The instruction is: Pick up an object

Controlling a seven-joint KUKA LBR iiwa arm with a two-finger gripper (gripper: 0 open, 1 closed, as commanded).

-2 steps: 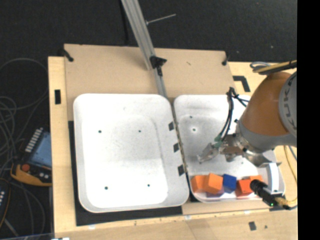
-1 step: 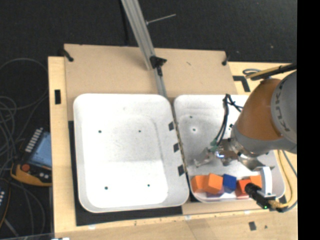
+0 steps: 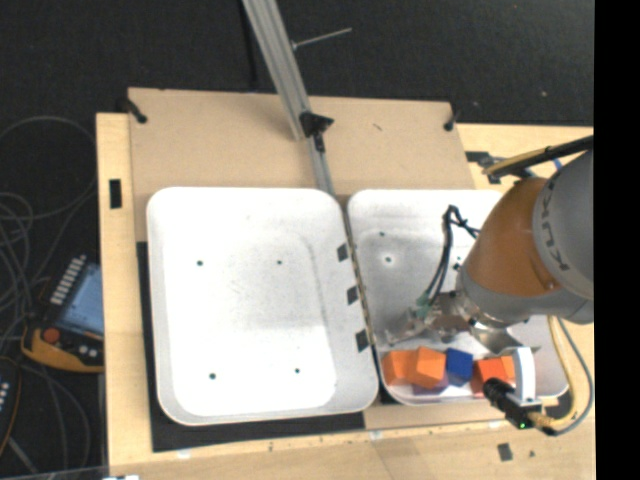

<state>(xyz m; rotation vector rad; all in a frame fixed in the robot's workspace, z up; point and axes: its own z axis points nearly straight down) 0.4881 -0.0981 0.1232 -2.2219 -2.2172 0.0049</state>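
Observation:
Along the right bin's (image 3: pixel 385 228) near edge lie an orange block (image 3: pixel 416 367), a blue block (image 3: pixel 459 366) and a second orange block (image 3: pixel 496 372), with a purple piece (image 3: pixel 428 388) peeking out beneath the first. The arm, grey with an orange band (image 3: pixel 505 253), leans down over the bin from the right. Its gripper (image 3: pixel 432 320) hangs just above the blocks, at the back of the first orange one. The wrist body hides the fingers.
The left bin (image 3: pixel 250 298) sits beside the right one on a tan board. A metal rail (image 3: pixel 285 63) slants from the top toward the gap between the bins. Cables and a handheld pendant (image 3: pixel 70 313) lie off the bench at the left.

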